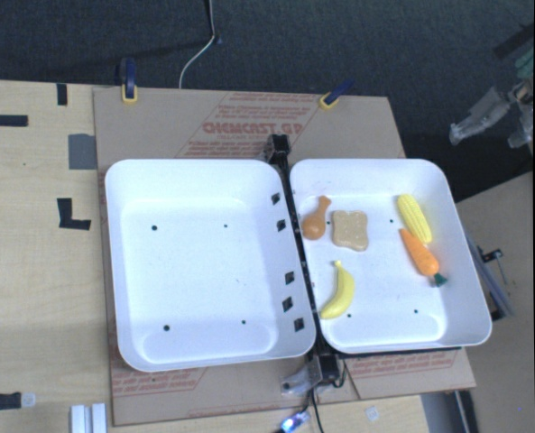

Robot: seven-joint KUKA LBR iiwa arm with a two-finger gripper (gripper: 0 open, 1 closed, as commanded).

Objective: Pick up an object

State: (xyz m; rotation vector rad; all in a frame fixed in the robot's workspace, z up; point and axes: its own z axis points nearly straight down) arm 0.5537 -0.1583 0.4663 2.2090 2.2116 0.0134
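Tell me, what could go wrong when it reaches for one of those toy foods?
The corn and carrot lie almost touching near the right bin's wall, so a grab may catch both or neither. The drumstick sits close against the divider, leaving the fingers little room. The bread lies flat, so it could slip out.

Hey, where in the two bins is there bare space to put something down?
The left bin floor is bare wall to wall. In the right bin, free floor lies along the near wall, right of the banana. It is crowded from drumstick and bread across to corn and carrot.
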